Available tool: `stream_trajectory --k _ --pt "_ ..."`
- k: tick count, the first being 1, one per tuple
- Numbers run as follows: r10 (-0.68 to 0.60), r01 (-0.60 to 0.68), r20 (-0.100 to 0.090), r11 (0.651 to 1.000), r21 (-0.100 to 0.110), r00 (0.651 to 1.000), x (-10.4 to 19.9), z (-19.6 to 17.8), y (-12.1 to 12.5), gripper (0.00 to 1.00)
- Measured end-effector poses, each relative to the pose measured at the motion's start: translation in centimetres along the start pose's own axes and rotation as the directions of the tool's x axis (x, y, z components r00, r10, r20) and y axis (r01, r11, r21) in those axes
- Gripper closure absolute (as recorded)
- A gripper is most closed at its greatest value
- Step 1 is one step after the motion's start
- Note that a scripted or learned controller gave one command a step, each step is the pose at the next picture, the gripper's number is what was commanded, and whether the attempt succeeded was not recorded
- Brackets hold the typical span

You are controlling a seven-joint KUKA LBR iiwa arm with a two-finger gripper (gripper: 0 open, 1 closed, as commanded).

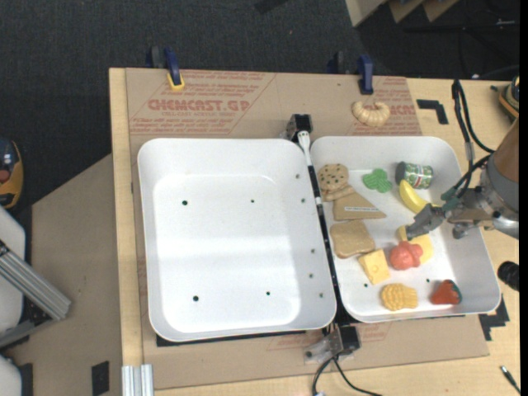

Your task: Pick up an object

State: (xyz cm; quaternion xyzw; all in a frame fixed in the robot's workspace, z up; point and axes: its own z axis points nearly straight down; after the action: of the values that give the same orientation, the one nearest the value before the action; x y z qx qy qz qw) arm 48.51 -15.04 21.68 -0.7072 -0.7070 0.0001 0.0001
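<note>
The gripper (pixel 422 221) reaches in over the right bin (pixel 472 264); whether its fingers are open or closed cannot be told, and nothing is visibly held between them.

Right bin contents, located from the fingers:
- Directly beneath and just in front: a rounded red tomato-like piece (pixel 404 256), smooth and glossy, with a yellow patch at its edge. This is the nearest object to the fingertips.
- Just behind: a curved yellow banana (pixel 410 195).
- Farther behind: a small cylindrical can (pixel 415 174) with a green label, lying on its side, and a lobed green piece (pixel 378 180).
- To the far side, toward the left bin: a round speckled cookie (pixel 333 177), a tan wedge slice (pixel 357 206), a tan bread slice (pixel 352 238) and a yellow cheese block (pixel 374 266).
- In front: a bumpy yellow corn piece (pixel 398 296) and a red strawberry (pixel 445 292).

The left bin (pixel 157 221) is a shallow white tray with rounded corners. Both bins appear to be smooth moulded plastic.
</note>
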Motion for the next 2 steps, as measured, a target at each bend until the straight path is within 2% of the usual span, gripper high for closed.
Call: stream_trajectory --k 1,2 --pt "-0.004 0.004 0.004 1.0 -0.008 1.0 -3.1 11.9 9.8 0.0" --pt "-0.005 0.005 0.001 1.0 -0.002 1.0 0.8 13.2 16.8 0.0"
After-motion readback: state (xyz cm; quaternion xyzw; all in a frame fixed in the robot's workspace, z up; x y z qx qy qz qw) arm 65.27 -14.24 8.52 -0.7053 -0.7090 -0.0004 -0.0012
